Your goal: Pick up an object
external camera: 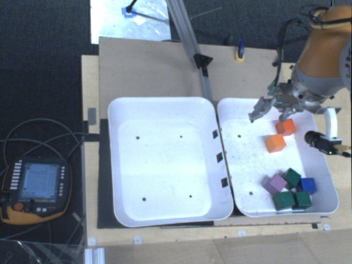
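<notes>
My gripper hangs over the back of the right bin, its two fingers spread open with nothing between them. Just below and to the right of it lie two orange blocks, one behind the other. At the bin's front right corner sits a cluster: a purple block, a blue block and three green blocks.
The left bin stands beside the right one, sharing a middle wall. A slanted metal pole rises behind the bins. A black fitting sits at the right bin's right rim. A teach pendant lies off the bench at left.
</notes>
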